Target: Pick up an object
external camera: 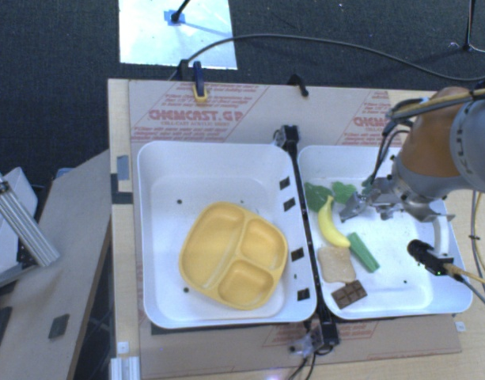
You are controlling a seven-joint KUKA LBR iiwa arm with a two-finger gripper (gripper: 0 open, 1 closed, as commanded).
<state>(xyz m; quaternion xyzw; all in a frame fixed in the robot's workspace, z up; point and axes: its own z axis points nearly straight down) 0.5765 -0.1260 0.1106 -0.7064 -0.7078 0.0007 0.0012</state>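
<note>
right white bin [432,295]: smooth curved yellow banana [331,223] near left wall; gripper [354,207] beside it, grip state unclear.

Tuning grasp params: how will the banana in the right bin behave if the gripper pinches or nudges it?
The banana looks like a smooth, glossy toy, so probably stiff, light, and somewhat slippery between fingers. Its curve means it would likely pivot or spin rather than slide straight when nudged. It lies close to the green block and the tan piece, so a push may shift those too.
</note>
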